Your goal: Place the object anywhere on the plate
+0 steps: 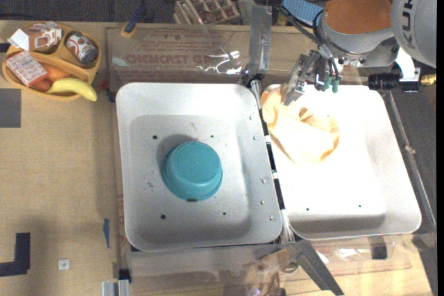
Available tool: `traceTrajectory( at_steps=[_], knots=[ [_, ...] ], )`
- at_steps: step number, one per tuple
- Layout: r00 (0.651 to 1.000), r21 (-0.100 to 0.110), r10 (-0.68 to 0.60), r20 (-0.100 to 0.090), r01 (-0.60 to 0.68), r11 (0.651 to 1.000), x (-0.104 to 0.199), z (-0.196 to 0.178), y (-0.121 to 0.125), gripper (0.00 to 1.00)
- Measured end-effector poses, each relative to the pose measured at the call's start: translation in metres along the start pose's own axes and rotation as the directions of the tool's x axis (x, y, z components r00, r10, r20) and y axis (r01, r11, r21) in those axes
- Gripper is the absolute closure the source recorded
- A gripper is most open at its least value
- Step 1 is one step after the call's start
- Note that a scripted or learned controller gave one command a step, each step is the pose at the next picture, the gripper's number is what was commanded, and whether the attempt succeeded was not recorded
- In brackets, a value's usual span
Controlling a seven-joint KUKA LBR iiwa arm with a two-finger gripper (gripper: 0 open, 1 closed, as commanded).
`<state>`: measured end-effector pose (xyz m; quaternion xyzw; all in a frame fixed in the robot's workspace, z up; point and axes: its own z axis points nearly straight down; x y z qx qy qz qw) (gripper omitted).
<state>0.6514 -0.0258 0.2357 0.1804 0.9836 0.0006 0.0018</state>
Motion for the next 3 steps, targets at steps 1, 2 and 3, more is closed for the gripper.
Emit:
traceTrajectory(
  at_steps=[1, 2, 3],
  knots=[
    [0.936, -0.001, -0.351, 0.001, 0.351, 0.936, 0.03, -0.008, 0.041, 1.0],
    [0.934, -0.001, -0.357, 0.0, 0.357, 0.934, 0.061, -0.014, 0.074, 1.0],
    [0.934, -0.001, -0.358, -0.001, 0.358, 0.934, 0.096, -0.017, 0.116, 1.0]
  ],
)
